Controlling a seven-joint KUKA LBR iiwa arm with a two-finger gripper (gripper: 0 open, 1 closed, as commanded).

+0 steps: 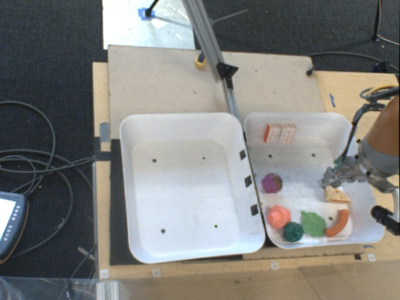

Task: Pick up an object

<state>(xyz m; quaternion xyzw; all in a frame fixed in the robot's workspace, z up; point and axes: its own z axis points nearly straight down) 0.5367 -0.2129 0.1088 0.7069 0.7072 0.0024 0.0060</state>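
Gripper (331,179): hangs low over the right bin (312,120), near its right wall, just above and beside the wedge of toy cheese or bread (337,195). You cannot tell from this slant whether it is spread or pressed together, and nothing can be seen pinched in it.

Arm (381,145): grey, orange-banded, reaching in from the right with cables looped above the wrist.

Right bin, contents:
- Pale wedge, cheese or bread slice, by the right wall, nearest the gripper. Likely your target. Probably light, stiff plastic; take it across its flat faces, since the sloped edges may squirt out.
- Orange-red sausage (338,222), near the front right corner, just below the wedge. Rounded and likely slippery; grip across the middle.
- Green leafy piece (313,223), beside the sausage.
- Dark teal ball (292,232), touching or just beside the green piece.
- Pink-orange round fruit (279,216), just above the teal ball.
- Purple round piece (271,182), near the left wall.
- Orange and white box (279,133), well apart at the back.

Left bin (134,167): white, shallow.

Bench (156,80): carries both bins side by side.
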